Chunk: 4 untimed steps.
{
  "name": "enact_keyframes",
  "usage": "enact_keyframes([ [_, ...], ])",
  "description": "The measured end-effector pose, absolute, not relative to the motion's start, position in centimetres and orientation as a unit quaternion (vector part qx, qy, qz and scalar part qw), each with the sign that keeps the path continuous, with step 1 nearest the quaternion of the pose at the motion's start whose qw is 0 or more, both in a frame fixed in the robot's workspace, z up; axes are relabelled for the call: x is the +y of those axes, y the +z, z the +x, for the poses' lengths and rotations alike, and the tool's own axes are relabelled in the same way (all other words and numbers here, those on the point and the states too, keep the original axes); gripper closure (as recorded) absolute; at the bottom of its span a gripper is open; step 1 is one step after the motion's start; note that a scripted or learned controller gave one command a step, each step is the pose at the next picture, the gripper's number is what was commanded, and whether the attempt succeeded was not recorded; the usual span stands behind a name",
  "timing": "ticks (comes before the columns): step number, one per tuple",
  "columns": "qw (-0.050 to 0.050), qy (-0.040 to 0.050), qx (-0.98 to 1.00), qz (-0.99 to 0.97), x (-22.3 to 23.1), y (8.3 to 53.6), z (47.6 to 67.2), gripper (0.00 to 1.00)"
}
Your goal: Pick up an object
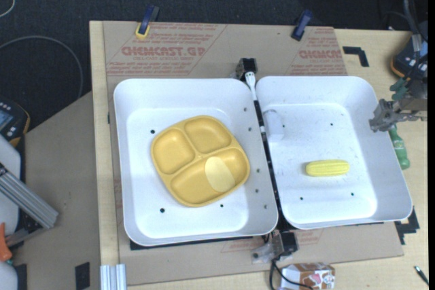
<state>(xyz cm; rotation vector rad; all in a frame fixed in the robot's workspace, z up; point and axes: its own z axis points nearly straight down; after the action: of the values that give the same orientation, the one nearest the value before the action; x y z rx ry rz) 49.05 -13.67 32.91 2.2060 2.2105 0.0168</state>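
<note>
Camera view has the tool (389,115) at the right rim of the right bin (360,214), a grey piece poking in from the right, just over the bin's wall. I cannot tell how it is set; the shape is too small and blurred. Nothing sits in it. A green object (399,150) lies just below it along the same rim.

The corn cob (327,168), yellow, lies on its side on the bin floor, to the left of the tool and lower in the picture, clearly apart from it. It is near the middle of that bin, its length running left to right.

Farther left of the tool, across the seam where both bins meet, the left bin (136,214) holds a yellow divided plate (183,153) with three compartments. A pale yellow oval piece (219,174) rests in its lower right compartment. Both bins sit on the counter (204,51).
</note>
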Motion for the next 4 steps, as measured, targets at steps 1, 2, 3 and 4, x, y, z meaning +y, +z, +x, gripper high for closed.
enact_keyframes([
  [1, 0.010, 0.0063, 0.708, 0.706, -11.3, 54.5, 52.9, 1.00],
  [2, -0.005, -0.0032, 0.706, 0.709, -12.8, 43.6, 47.6, 1.00],
  [3, 0.006, 0.0042, 0.709, 0.706, -10.3, 54.2, 50.0, 1.00],
  [4, -0.004, -0.0029, 0.705, 0.709, -12.9, 44.8, 47.8, 1.00],
])
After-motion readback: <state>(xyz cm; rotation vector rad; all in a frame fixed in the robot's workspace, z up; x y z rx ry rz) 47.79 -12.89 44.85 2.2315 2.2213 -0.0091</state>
